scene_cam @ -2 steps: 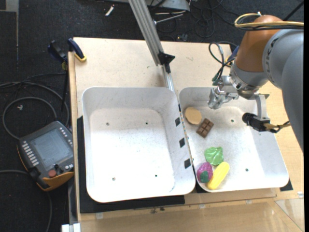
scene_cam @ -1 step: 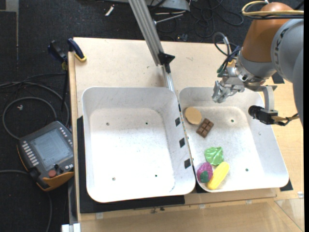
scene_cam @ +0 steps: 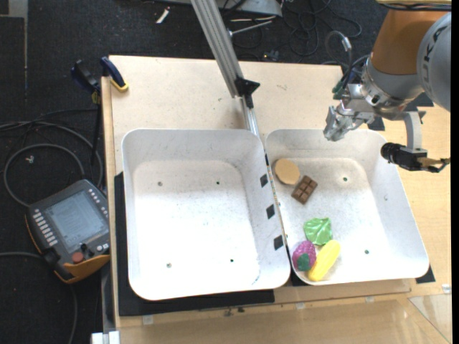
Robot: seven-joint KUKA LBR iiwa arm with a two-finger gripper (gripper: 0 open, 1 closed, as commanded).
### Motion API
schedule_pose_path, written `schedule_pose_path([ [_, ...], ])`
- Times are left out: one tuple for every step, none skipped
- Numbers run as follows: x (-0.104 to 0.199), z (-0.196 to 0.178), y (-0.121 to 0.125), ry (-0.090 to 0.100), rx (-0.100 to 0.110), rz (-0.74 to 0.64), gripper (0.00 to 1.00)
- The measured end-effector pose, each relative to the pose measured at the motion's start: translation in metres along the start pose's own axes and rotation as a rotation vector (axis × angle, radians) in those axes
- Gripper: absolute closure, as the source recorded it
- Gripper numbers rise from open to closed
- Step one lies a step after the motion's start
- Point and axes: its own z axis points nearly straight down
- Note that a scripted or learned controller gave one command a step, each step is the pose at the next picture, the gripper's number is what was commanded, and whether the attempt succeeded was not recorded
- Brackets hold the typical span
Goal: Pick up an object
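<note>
The right bin (scene_cam: 391, 213) holds several small items. A round tan cookie (scene_cam: 287, 171) lies near its back left, with a brown chocolate bar (scene_cam: 305, 189) just beside it. Toward the front lie a green leafy piece (scene_cam: 318, 230), a purple grape bunch (scene_cam: 303, 254) and a yellow banana (scene_cam: 324, 260), close together. My gripper (scene_cam: 335, 130) hangs over the back rim of the right bin, up and to the right of the cookie, with nothing seen between its fingers.
The left bin (scene_cam: 190, 213) sits beside the right one, sharing a raised middle wall. A slanted metal pole (scene_cam: 222, 41) crosses the bench behind the bins. A teach pendant (scene_cam: 72, 224) lies on the floor at left.
</note>
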Motion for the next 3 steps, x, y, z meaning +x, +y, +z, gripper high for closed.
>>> schedule_pose_path([
  [0.052, 0.012, -0.015, 0.003, 0.009, -0.003, 1.0],
  [0.106, 0.022, -0.026, 0.003, 0.01, -0.004, 1.0],
  [0.16, 0.027, -0.035, 0.004, 0.009, -0.005, 1.0],
])
